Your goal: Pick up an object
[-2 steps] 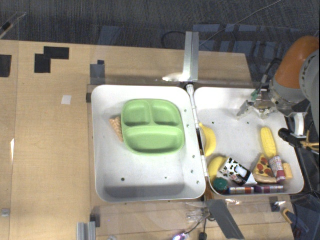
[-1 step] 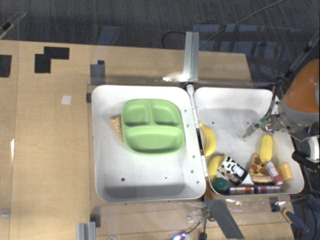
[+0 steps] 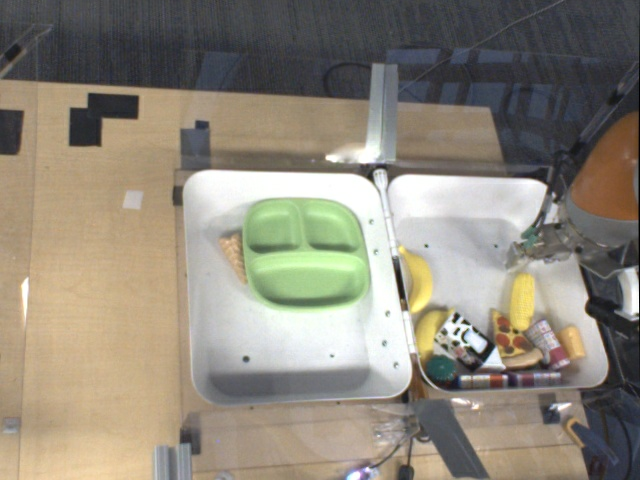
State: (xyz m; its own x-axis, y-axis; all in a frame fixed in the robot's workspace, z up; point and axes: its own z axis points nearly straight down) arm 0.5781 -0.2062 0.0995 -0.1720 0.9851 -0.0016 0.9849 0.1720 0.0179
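Standing beside the bench, I note the grey arm with its orange band (image 3: 612, 178) reaching in over the right-hand shallow white bin (image 3: 450, 213), its two-finger gripper (image 3: 535, 246) low near that bin's far right side, just above the yellow plastic corn cob (image 3: 521, 301). Whether the claw is spread or pressed together I cannot tell; the tip is small and blurred against the white floor, and nothing is visibly between it. The candidate objects sit crowded in the near corner of the right bin: the corn cob, a yellow plastic banana (image 3: 418, 280) along the divider, a black-and-white patterned block (image 3: 462, 338), a toy pizza slice (image 3: 509, 336), a small red can (image 3: 545, 336), an orange cylinder (image 3: 572, 342) and a dark marker pen (image 3: 505, 379) lying along the near wall. Risks as I judge them: the corn is rounded and smooth, so a closing grip may squeeze it out sideways; a descent slightly off would land on bare bin floor beside it; and in the packed corner a finger could come down on a neighbour and jam, or nudge the pile without capturing anything. The left-hand white bin (image 3: 210, 298) holds a green three-compartment plastic tray (image 3: 303, 251) with a tan waffle-textured piece (image 3: 233, 255) tucked at its left edge, well apart from the gripper.
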